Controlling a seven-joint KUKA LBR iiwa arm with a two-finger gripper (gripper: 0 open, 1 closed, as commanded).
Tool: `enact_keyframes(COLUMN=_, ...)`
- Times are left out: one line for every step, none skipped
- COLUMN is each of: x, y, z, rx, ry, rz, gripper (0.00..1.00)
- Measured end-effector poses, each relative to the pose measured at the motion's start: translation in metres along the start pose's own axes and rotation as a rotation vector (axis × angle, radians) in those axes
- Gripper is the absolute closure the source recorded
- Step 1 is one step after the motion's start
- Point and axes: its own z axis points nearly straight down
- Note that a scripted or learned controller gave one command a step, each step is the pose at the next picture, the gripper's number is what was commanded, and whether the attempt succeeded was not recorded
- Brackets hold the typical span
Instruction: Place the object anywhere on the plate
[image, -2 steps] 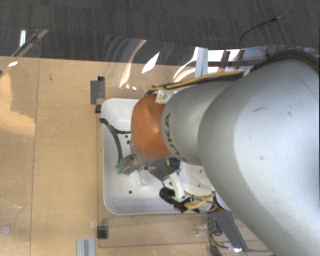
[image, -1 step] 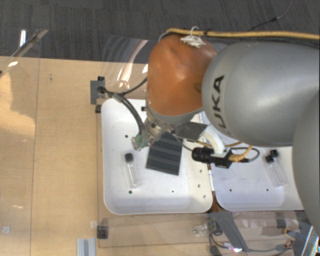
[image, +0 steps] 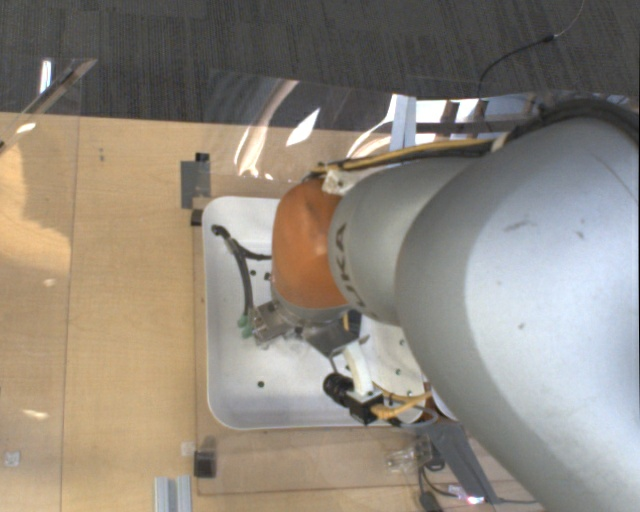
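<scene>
End effector hangs over white bin; arm lettering half hidden.

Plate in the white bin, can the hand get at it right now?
Probably yes: the hand hangs over the same bin, close beside the plate, mostly hidden under the arm.

One white bin, one grey arm, one small green thing, one wooden bench

The arm is smooth, bulky grey. A rounded orange band rings it. Dark lettering marks the grey shell.
</scene>
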Motion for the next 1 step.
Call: enact_keyframes(x=0.0086, y=-0.0221, z=0.0107, rx=-0.022, ry=-0.009, rz=-0.336, gripper=1.0)
